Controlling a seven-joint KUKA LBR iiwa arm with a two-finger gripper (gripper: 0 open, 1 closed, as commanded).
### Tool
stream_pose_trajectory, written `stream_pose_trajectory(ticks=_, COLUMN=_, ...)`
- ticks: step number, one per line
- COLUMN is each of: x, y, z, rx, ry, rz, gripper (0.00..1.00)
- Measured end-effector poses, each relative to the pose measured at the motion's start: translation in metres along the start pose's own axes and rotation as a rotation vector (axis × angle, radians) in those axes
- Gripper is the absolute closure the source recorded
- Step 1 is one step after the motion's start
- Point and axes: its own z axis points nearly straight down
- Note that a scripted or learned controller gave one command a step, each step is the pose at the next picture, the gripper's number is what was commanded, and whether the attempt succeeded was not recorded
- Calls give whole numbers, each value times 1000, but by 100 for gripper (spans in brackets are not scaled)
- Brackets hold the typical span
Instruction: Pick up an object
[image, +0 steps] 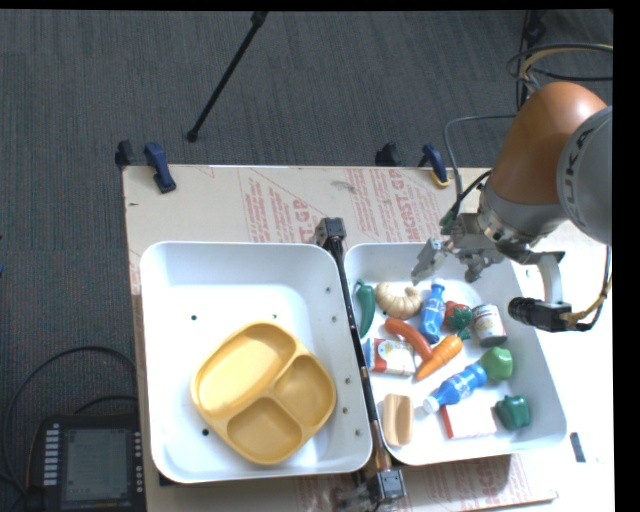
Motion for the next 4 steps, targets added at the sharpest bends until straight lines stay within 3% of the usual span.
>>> stream_pose_trajectory(ticks=1, x=7, y=2, z=95, rx=-2, ry=0, rz=3, gripper=0)
stream_pose_trajectory(ticks=2, x=7, y=2, z=88, rx=3, ry=1, rz=5, gripper=100)
stream_pose_trajectory(ticks=3, x=7, y=2, z=88, rx=3, ry=1, rz=6, gripper=0)
stream_pose_trajectory(ticks=4, x=6, y=2, z=80, rx=6, ry=3, rz=7, gripper=100)
